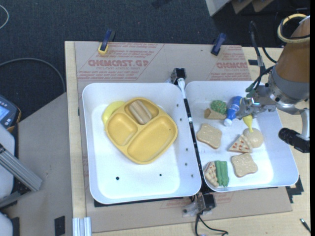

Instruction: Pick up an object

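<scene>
The right bin (283, 173) holds several toy foods. A blue bottle (233, 109) with a white cap lies tilted near the bin's back. Next to it are a green broccoli (218, 105), a yellow cone (248, 122) and a round beige piece (255, 138). A bread slice (209, 135), a pizza slice (240, 145), a toast (244, 165) and green beans (222, 173) on a cracker lie nearer the front. My gripper (252, 103) hangs low at the bottle's right end, just above the yellow cone. The arm's wrist hides how it meets the bottle.
The left bin (106, 173) bears a yellow compartment plate (142, 132) with a hot dog (141, 112) in one section. A black divider strip (189, 127) runs between the bins. Clamps (105, 42) hold the cardboard at the back.
</scene>
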